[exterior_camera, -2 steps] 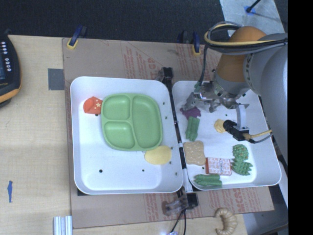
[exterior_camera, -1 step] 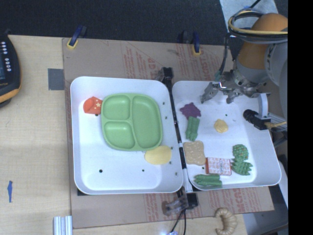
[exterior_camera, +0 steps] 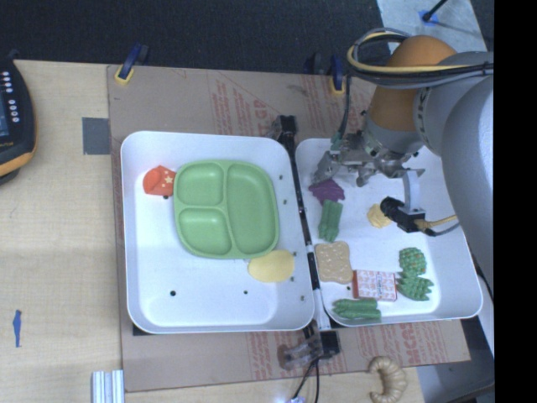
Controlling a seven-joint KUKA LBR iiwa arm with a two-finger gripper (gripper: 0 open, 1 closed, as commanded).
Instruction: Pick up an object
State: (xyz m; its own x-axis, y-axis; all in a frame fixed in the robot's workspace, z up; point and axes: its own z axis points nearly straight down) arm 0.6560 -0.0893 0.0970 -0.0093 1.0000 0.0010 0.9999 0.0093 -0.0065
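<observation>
My gripper (exterior_camera: 342, 175) hangs over the far left corner of the right bin (exterior_camera: 457, 250), open, with nothing between its fingers. A purple toy (exterior_camera: 327, 190) lies just below and in front of it, and a green pickle (exterior_camera: 330, 219) lies in front of that. Further along the bin are a small yellow piece (exterior_camera: 378, 217), a slice of toast (exterior_camera: 334, 261), a red and white box (exterior_camera: 375, 285), two green leafy toys (exterior_camera: 413, 273) and a green pod (exterior_camera: 357, 311).
The left bin (exterior_camera: 151, 300) holds a green divided plate (exterior_camera: 226, 208), a red piece (exterior_camera: 159, 180) and a yellow piece (exterior_camera: 271, 266). A black cable end (exterior_camera: 404, 214) dangles from the arm over the right bin. A tan curled object (exterior_camera: 388, 378) lies outside the bins in front.
</observation>
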